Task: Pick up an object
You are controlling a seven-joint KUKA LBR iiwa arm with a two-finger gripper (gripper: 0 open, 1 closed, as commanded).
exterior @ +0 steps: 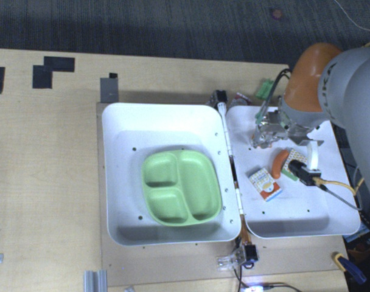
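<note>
My gripper [263, 134] hangs low over the back left of the right bin [294, 221], reaching in from the right. Just in front of it lies an orange, carrot-like piece [279, 161] on the bin floor. A small orange and white box [265, 184] lies a little nearer the front, left of the bin's middle. A small green piece [288, 173] sits beside the orange one. I see nothing held in the gripper.
The left bin [121, 163] holds a light green divided plate [181, 186]. A white piece [313, 157] lies at the right side of the right bin. The arm's grey body and orange band [310, 81] cover the back right corner.
</note>
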